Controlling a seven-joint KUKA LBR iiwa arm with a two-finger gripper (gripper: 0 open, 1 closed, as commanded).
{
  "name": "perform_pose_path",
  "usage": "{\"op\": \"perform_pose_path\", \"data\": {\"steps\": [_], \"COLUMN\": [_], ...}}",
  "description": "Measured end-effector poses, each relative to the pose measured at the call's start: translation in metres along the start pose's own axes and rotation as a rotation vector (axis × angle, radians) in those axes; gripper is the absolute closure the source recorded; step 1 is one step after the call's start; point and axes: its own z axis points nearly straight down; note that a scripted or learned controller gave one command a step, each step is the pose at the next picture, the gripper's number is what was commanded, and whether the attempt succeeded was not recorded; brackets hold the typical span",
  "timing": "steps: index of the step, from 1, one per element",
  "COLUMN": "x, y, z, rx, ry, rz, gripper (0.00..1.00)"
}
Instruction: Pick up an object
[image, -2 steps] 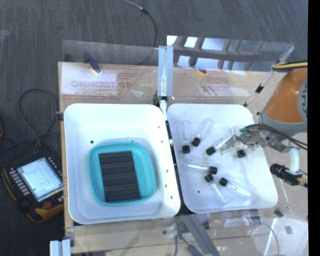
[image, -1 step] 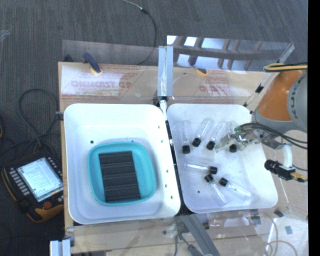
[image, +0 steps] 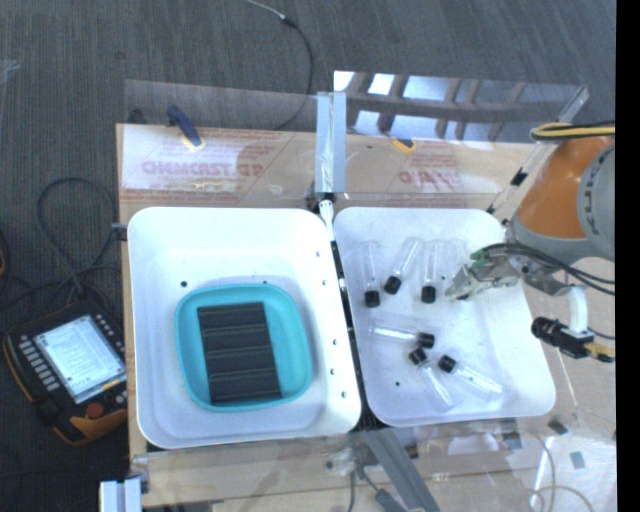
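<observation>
So far nothing was picked: tool (image: 468, 281) sat low in right bin (image: 520, 390) nr vials (image: 428, 272); grip state couldn't tell.

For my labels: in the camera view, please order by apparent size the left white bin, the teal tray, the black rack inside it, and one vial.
1. left white bin
2. teal tray
3. black rack
4. vial, clearly smallest

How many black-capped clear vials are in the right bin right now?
6. Three stand in a row at the back: vial, vial, vial. Three lie nearer the front: vial, vial, vial. The hand could hide another.
</observation>
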Motion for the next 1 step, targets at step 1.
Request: {"op": "perform_pose_path", "data": {"steps": [1], "x": [0.0927], "y": [0.051], "z": [-0.1143], "rx": [0.004], "ry": [-0.007], "rz": [0.155], "gripper": [1.0]}}
